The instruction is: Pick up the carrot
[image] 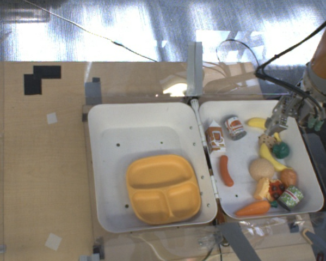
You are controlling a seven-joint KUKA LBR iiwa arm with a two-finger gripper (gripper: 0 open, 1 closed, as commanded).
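My bench (40, 177) is a flat, light brown wooden top. Two shallow white bins sit right on it, side by side and touching in the middle. The left bin (110, 212) is the bigger one, and the right bin (313, 193) is next to it on my arm's side. A black blocky mark (40, 78) is on the bench at the far left. Two small pale squares of tape (52, 118) are stuck on the wood, left of the bins.
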